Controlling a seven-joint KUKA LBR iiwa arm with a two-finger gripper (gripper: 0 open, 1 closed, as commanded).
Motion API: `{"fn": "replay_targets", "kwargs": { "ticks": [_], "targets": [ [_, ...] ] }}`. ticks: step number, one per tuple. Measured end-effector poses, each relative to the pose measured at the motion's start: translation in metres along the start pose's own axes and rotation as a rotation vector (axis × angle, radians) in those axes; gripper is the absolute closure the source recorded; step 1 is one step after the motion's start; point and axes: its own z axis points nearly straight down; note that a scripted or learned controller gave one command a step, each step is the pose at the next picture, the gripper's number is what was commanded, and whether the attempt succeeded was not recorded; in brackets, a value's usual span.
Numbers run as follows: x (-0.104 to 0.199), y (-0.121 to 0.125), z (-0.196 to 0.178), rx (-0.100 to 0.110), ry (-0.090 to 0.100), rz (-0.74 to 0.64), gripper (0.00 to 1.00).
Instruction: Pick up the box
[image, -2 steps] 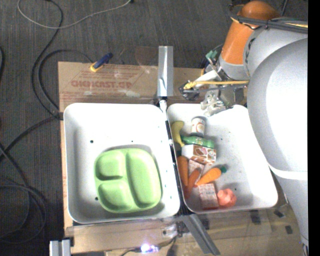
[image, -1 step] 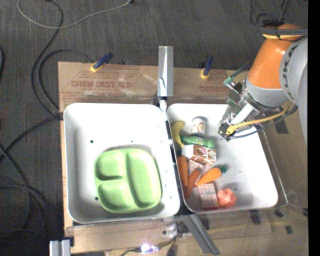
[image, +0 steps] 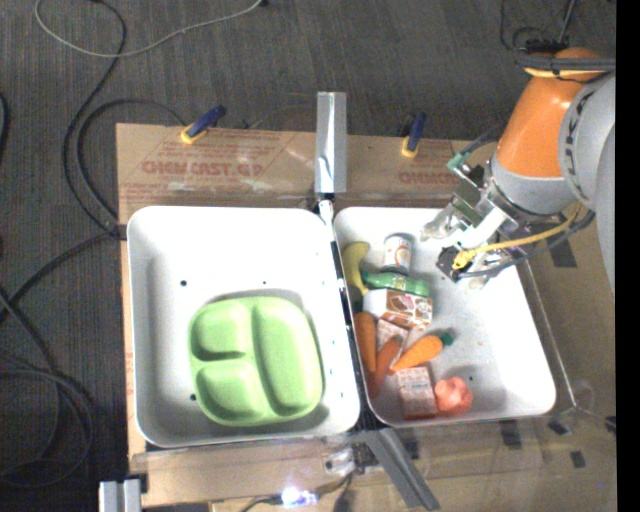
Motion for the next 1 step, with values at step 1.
{"fn": "replay_targets", "kwargs": {
  "ticks": [1],
  "targets": [
    [0.006,0.0396,0.1372,0.0,-0.002,0.104,0.0]
  ]
}}
